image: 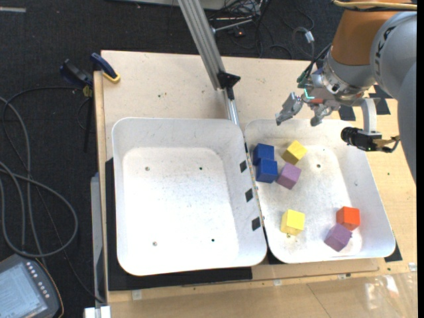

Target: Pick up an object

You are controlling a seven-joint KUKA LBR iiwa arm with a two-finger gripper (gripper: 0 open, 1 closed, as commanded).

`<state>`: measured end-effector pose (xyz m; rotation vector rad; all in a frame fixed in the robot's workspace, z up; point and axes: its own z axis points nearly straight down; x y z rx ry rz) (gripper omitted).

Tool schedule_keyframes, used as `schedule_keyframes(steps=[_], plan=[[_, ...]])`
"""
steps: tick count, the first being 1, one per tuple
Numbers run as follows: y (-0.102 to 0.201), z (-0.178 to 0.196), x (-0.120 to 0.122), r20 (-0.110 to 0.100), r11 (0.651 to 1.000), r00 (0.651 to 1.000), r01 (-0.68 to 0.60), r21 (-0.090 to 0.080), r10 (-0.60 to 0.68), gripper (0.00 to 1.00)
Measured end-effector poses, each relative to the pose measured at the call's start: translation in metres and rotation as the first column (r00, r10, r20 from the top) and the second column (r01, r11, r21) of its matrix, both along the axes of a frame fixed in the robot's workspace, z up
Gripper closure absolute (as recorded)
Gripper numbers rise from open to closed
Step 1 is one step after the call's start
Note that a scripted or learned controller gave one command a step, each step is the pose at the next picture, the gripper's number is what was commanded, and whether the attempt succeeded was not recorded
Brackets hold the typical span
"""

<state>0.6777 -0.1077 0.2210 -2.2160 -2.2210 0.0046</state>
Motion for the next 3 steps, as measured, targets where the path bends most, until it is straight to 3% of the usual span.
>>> schedule_keyframes(steps=[1, 2, 3], plan=[[0.0, 0.003, 0.001, 0.005, 1.0, 1.0, -0.001, -0.002, 0.001, 0.0], [-0.003, -0.06, -0.003, -0.001, 1.0, 1.0, 0.002, -0.001, -0.002, 0.0], [0.0, -0.095, 0.001, 0.017, 1.0, 1.0, -0.001, -0.005, 0.001, 0.0]])
